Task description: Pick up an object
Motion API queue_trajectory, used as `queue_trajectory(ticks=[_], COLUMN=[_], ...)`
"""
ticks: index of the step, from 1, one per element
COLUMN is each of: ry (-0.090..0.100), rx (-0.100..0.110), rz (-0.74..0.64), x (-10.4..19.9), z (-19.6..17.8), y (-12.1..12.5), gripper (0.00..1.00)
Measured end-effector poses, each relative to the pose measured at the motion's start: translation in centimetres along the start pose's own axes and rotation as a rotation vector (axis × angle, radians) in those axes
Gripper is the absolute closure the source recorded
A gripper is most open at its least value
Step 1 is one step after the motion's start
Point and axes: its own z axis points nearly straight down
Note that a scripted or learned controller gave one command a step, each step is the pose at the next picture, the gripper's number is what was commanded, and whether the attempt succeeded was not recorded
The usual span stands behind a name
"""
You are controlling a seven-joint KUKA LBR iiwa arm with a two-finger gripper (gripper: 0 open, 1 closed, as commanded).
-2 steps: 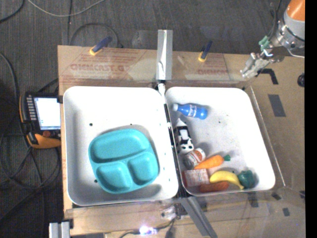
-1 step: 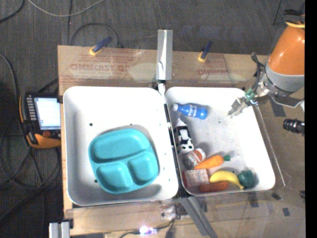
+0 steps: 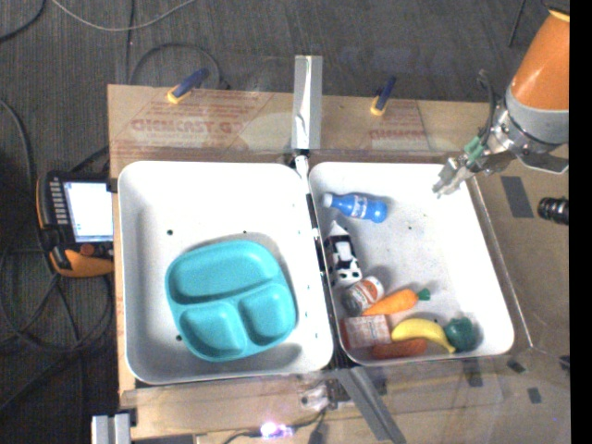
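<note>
Overhead, two white bins [image 3: 139, 276] sit on a cardboard-covered bench [image 3: 231, 123] above cabled floor; gripper [image 3: 451, 179] upper right, finger state indeterminate.

The cardboard sheet [image 3: 199, 123] beneath the bins bears faint reddish lettering, seemingly "CHEMCAST".

Tray [image 3: 231, 299] in left bin [image 3: 139, 211]

A turquoise tray [image 3: 231, 303] fills the left white bin [image 3: 139, 202]. Right of the tray: a blue bottle [image 3: 358, 207], an orange carrot [image 3: 396, 302] and a yellow banana [image 3: 421, 331].
</note>
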Motion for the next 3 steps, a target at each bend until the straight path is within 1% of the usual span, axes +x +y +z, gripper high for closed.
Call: queue_trajectory(ticks=[1, 2, 3], ry=[0.001, 0.001, -0.001], rx=[0.0, 0.002, 0.011], rz=[0.0, -0.146, -0.279], x=[0.0, 0.3, 1.0], z=[0.0, 15.0, 17.7], y=[0.0, 1.6, 6.5], gripper=[0.0, 0.0, 0.0])
